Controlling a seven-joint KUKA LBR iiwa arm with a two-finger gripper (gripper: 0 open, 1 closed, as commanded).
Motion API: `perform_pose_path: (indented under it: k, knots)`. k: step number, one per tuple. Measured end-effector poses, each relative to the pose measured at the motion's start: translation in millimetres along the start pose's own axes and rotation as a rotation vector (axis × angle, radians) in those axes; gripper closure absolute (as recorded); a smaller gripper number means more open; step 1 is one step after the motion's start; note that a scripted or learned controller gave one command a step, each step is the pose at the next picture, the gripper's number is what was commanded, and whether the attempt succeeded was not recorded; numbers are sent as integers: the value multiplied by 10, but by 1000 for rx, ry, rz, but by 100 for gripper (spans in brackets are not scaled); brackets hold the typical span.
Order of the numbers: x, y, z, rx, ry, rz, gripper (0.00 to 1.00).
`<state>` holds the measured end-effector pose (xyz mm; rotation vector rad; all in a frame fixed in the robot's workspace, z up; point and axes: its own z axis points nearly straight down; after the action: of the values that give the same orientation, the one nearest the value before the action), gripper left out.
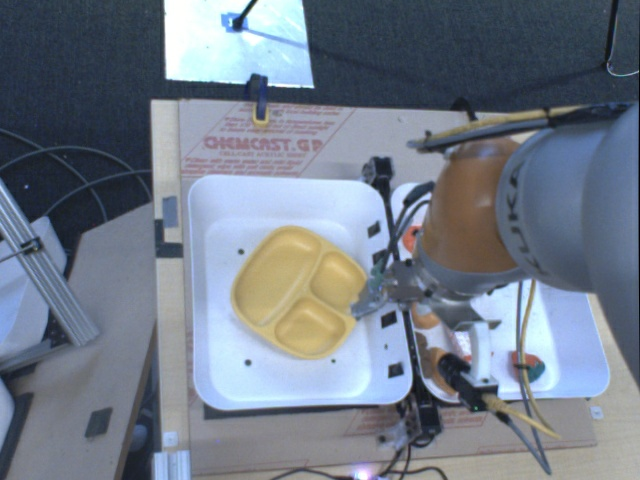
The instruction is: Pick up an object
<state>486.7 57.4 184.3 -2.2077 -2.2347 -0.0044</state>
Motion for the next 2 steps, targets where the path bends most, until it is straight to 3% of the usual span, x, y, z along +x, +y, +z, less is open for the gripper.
perform_pose_path:
  k: [1,2]
  knots:
    - [1649,0,-116,-1,6,-8,0]
    - [1514,1891,1001,-11,-1,8,0]
